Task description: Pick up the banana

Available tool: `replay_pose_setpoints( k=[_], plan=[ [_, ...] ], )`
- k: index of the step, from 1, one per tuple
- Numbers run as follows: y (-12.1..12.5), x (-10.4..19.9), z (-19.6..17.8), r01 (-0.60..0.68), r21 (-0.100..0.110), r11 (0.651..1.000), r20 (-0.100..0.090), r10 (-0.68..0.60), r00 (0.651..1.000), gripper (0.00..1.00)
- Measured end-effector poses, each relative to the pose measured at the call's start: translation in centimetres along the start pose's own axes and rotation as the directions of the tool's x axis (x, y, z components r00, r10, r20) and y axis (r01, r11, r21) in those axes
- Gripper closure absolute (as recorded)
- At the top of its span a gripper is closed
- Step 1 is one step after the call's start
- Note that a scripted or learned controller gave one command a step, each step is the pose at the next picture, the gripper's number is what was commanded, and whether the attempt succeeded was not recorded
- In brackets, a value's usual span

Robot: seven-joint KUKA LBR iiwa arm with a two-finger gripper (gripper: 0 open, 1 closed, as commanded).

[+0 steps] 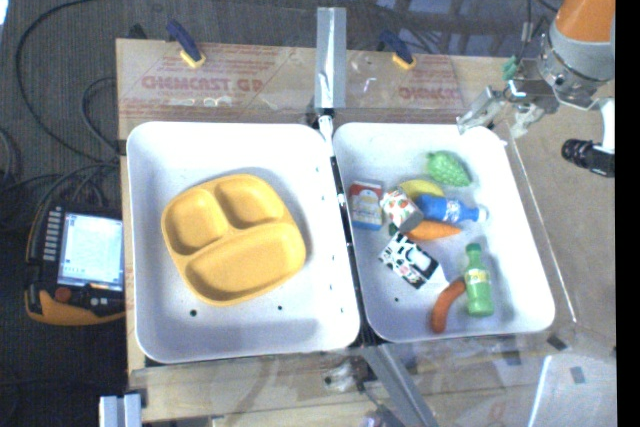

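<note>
The grey arm with the orange band (pixel 588 5) is reaching in from the right, and its two-finger tool (pixel 497 112) is hanging over the far right corner of the right-hand shallow white bin (pixel 530 245). The tool is pointing down and to the left toward the bin, but I cannot tell from here whether it is released or clenched; nothing is showing between its tips.

The small yellow banana (pixel 421 187) is lying in that right bin, toward its far side, well apart from the tool. It is sitting just below a bumpy green vegetable-shaped toy (pixel 449 167) and touching the blue plastic bottle with a white label (pixel 450 210), which is lying on its side. Just beneath the bottle an orange carrot-shaped toy (pixel 433 230) is resting. To the left, a small red and white carton (pixel 366 205) and a red-patterned cube (pixel 399 209) are standing side by side. Below them a black and white patterned box (pixel 409 259) is lying tilted. Near the bin's near right corner a green bottle with a yellow label (pixel 477 283) is lying beside an orange-red sausage-shaped piece (pixel 446 304).

The left-hand white bin (pixel 150 315) is holding a yellow divided plastic tray with three compartments (pixel 234 237), sitting slightly turned. Both bins are resting on the brown board counter (pixel 200 80).
</note>
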State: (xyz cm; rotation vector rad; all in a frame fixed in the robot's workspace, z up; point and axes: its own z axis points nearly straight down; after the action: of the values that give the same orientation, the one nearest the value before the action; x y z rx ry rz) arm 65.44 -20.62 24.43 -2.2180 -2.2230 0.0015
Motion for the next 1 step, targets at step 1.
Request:
replay_pose_setpoints(
  k=[1],
  plan=[
    [-0.64,3.31,11.84,0.020,0.001,1.000,0.002,-0.020,1.000,0.00]
  ],
)
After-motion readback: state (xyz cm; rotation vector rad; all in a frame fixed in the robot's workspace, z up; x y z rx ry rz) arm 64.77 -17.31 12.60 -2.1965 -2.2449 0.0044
